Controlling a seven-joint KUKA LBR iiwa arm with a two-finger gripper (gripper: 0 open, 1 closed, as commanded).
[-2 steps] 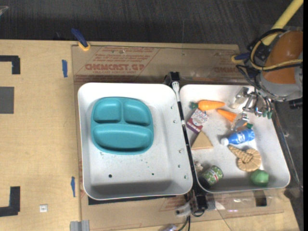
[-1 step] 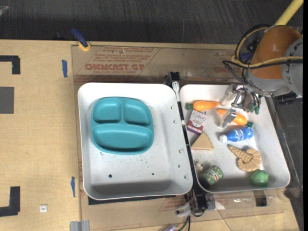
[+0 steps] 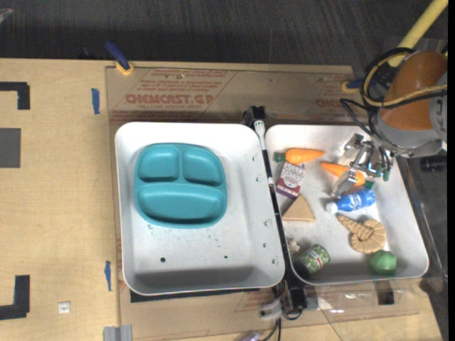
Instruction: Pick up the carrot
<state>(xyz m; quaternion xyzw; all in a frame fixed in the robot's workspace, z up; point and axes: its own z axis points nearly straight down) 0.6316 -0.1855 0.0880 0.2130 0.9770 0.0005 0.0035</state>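
Camera view: two carrots [image 3: 304,155] lie in the right bin [image 3: 416,233], smooth orange tapered shapes; one sits beneath the gripper [image 3: 353,180], whether clamped I cannot tell. One glossy teal divided plate [image 3: 180,185] sits in the left bin [image 3: 135,254].

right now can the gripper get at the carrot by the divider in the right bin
Probably yes. That carrot lies uncovered near the bin's top edge, and the gripper hangs close by over a second orange piece; the purple packet only borders its lower side.
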